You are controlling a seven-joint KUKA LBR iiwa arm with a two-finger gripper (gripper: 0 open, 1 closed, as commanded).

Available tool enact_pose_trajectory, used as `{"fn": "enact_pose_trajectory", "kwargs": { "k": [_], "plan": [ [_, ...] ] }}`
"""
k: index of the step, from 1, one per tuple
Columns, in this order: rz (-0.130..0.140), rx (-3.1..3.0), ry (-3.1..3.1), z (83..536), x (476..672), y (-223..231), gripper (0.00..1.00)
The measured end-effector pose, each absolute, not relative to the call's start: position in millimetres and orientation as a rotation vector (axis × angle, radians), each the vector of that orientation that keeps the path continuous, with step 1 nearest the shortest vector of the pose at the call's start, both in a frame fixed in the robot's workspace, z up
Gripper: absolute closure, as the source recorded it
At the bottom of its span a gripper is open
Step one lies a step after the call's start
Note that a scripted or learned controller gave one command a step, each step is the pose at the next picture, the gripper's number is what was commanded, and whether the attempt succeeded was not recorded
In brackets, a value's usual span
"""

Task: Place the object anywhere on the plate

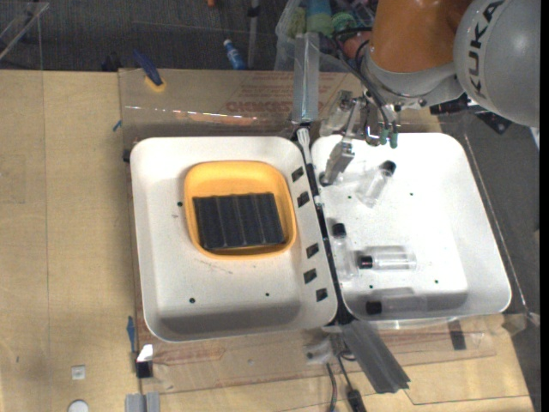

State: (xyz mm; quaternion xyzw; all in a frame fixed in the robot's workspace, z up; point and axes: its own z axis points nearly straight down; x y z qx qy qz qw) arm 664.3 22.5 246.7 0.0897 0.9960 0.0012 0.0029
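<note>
An orange-yellow plate sits in the left bin, and a dark ribbed slab lies flat on it. In the right bin lie three clear vials: one with a black cap near the front, one tilted in the middle back, and one leaning by the divider. My gripper hangs over the back of the right bin, just above the tilted vial. Its fingers stand slightly apart with nothing between them.
A black-clipped divider separates the two bins. A metal bar rises behind them. Clutter of coloured items fills a box at the back. The arm's orange band looms over the back right.
</note>
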Motion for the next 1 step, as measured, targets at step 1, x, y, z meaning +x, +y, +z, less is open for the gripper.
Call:
{"fn": "enact_pose_trajectory", "kwargs": {
  "k": [1],
  "plan": [
    [0.002, -0.221, 3.130, 234.8, 660.9, -30.6, 0.00]
  ]
}}
